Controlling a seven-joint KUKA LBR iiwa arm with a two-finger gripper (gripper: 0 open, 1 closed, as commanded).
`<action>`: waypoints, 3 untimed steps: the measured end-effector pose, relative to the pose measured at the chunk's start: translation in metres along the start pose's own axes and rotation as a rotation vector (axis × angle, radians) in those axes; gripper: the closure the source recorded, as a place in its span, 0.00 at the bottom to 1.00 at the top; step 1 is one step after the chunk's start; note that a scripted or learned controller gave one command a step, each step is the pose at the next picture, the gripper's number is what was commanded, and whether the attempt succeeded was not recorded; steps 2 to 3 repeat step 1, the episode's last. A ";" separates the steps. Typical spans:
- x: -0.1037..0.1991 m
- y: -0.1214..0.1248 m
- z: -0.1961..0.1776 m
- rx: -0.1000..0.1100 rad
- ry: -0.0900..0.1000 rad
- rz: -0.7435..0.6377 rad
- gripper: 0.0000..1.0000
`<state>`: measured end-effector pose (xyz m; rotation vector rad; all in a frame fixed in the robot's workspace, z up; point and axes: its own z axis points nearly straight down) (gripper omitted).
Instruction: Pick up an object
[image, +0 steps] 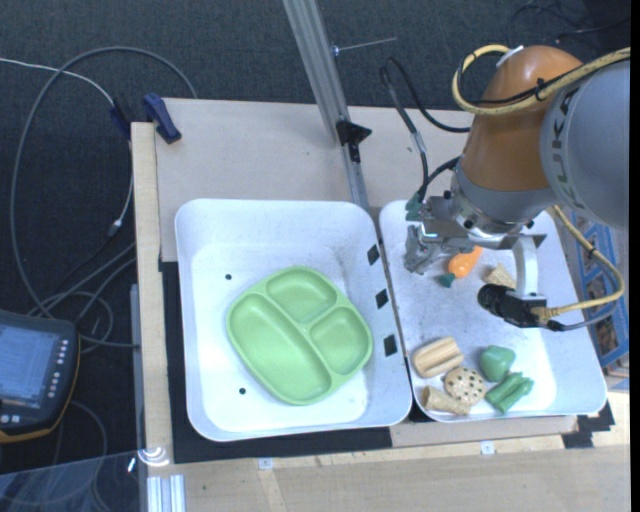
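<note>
Orange piece (463, 264): small toy item, right bin (570, 395), upper part, lying just right of the gripper (425, 252) and seemingly touching it; long axis not discernible. Jaw state: cannot tell. Bread-like pieces (437, 355) and green items (497, 362) lie nearer the bin's front

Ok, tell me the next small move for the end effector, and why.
Probably lower a little onto the orange piece and close. The end effector sits in the right bin right beside that piece, at its left, and nothing shows between its fingers, so no pick is visible yet.
</note>
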<state>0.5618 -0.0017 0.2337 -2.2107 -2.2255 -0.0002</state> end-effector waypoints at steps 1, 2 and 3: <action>0.065 -0.003 0.001 -0.001 0.000 -0.001 1.00; 0.065 -0.003 0.001 -0.001 0.000 -0.001 1.00; 0.065 -0.003 0.001 -0.001 0.000 -0.001 1.00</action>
